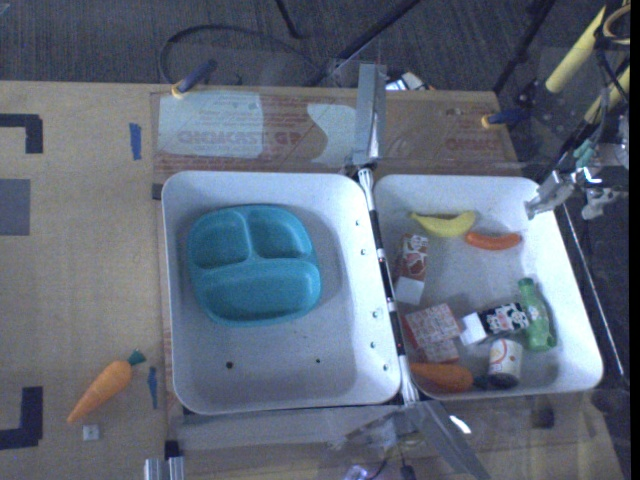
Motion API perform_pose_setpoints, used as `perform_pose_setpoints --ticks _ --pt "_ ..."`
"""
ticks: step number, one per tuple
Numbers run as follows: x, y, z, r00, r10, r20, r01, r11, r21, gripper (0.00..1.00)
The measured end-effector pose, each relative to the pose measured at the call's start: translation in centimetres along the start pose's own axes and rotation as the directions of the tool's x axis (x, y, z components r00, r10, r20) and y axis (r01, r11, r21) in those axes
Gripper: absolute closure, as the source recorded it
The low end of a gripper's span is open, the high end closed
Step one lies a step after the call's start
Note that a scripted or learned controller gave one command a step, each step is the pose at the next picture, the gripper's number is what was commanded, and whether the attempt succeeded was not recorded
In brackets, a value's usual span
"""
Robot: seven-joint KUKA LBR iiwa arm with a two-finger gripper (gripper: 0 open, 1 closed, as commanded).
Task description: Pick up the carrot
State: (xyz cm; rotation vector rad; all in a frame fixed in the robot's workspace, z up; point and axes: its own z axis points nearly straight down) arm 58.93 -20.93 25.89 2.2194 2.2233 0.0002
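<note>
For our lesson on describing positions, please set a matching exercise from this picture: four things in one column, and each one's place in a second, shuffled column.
Things:
1. carrot
2. teal divided plate
3. banana
4. green bottle

Places:
A. right bin, near its far wall
B. on the bench, left of both bins
C. right bin, by its right side
D. left bin

Pairs: 1-B, 2-D, 3-A, 4-C
</note>
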Motion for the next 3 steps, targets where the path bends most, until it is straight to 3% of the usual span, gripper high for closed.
perform_pose_setpoints --ticks 1,2,3 --pt "4.1 -0.2 1.2 0.959 -0.282 -0.001 0.282 0.959 0.0 0.0" --pt "0.0 -1.0 3.3 0.931 -0.366 0.0 0.366 0.931 0.0 0.0" --pt "3.9 -1.3 6.1 0.646 -0.764 0.001 0.764 0.646 -0.002 0.0"
